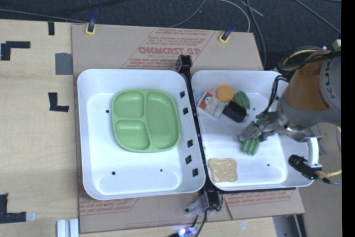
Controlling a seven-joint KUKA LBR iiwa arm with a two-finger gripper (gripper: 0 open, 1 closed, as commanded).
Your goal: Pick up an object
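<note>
1. Left bin [91, 136] — holds a green divided plate [147, 120].
2. Right bin [272, 175] — toast [223, 170], orange ball [224, 92], black block [234, 112].
3. Gripper [252, 136] — low over a green ridged toy [250, 146]; finger spread cannot be told. Approach step; next calls for closing squarely, then lifting.

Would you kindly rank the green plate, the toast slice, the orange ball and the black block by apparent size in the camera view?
1. Green plate, clearly largest.
2. Toast slice.
3. Black block and orange ball look alike; I won't rank them.
</note>
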